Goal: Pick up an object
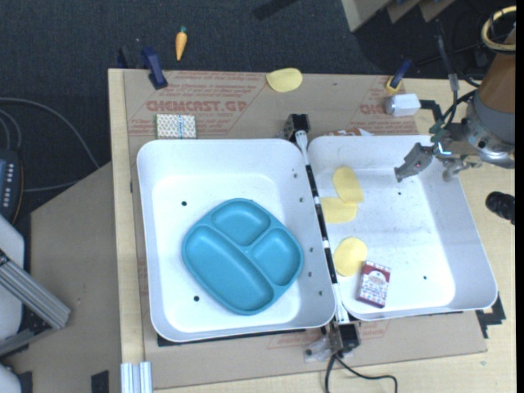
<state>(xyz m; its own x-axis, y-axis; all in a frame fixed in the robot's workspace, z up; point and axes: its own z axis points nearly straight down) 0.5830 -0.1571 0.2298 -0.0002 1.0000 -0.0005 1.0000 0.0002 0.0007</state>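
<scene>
The right bin (442, 244) holds three flat yellow pieces: one (347, 184) near its back left, one (338, 210) just below that, and one (350, 255) lower down by the divider. A small red and white box (373, 285) lies at the bin's front left. My gripper (429, 163) hangs over the back right part of this bin, to the right of the yellow pieces, with its two dark fingers spread apart and nothing between them.
A blue divided plate (241, 255) lies in the left bin (164, 187). On the bench behind the bins are a yellow piece (284, 79), a small patterned packet (176, 125), a blue clip (153, 68) and a white block (404, 104).
</scene>
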